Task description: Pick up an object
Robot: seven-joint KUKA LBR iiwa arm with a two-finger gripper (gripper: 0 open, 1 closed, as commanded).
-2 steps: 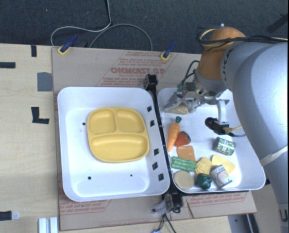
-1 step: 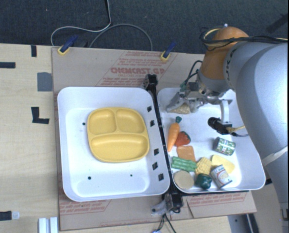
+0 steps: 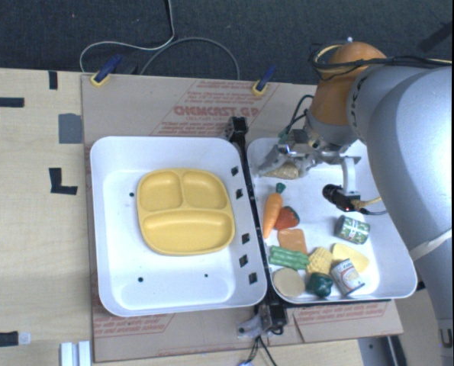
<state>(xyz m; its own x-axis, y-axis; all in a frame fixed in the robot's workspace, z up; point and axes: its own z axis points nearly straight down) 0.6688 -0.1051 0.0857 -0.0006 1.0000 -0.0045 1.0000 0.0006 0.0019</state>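
Dark carpet [image 3: 74, 14] backs the scene, and a pale wooden bench [image 3: 28, 227] carries a cardboard sheet [image 3: 165, 105] clipped at its far edge, presumably so the sheet cannot slide under the bins. We note two shallow white bins side by side on that sheet, touching along a central divider.

We identify the grey arm [image 3: 410, 143] as the largest element; it enters from the right and covers part of the right bin [image 3: 398, 269]. Its orange band [image 3: 341, 90] sits above the wrist, and the gripper [image 3: 294, 158] hangs low over the far corner of the right bin, just above a small tan item [image 3: 281, 187]. We cannot tell whether the gripper is spread or closed, nor whether it grasps anything, because the wrist hardware hides that detail.

In the left bin [image 3: 108, 204] lies a yellow divided plate [image 3: 185, 210], flat and centred, well apart from the arm.

We find the candidate objects clustered in the right bin, likely so that any descent meets something. Listed by size: a toy carrot [image 3: 272, 213] lying lengthwise beside the divider, a red piece [image 3: 288, 217] touching it, an orange slab [image 3: 293, 240], a green vegetable [image 3: 288, 258], a corn piece [image 3: 319, 261], a yellow wedge [image 3: 350, 255], a beige disc [image 3: 288, 282], two small cans [image 3: 353, 229] and [image 3: 348, 276], and a dark green item [image 3: 319, 284]. We judge that no object has been lifted yet.
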